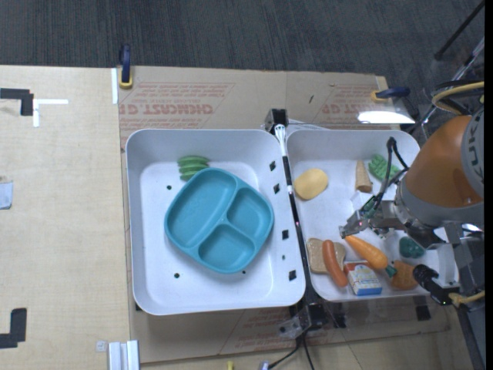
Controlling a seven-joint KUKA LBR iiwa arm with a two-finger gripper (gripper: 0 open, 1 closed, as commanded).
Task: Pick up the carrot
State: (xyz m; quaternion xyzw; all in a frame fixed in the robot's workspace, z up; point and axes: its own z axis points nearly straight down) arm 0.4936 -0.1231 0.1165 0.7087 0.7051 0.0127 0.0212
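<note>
I see my hand low in the right bin, fingers parted and gripping nothing, with the carrot lying just beneath and beside them, slanted toward the sausage, so it seems poised to straddle it.

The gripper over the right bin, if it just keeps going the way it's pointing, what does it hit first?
The gripper points down and leftward, with the carrot just below its tip. Going straight on, it would likely meet the carrot's upper end or the bin floor beside it; depth is unclear from this angle.
</note>
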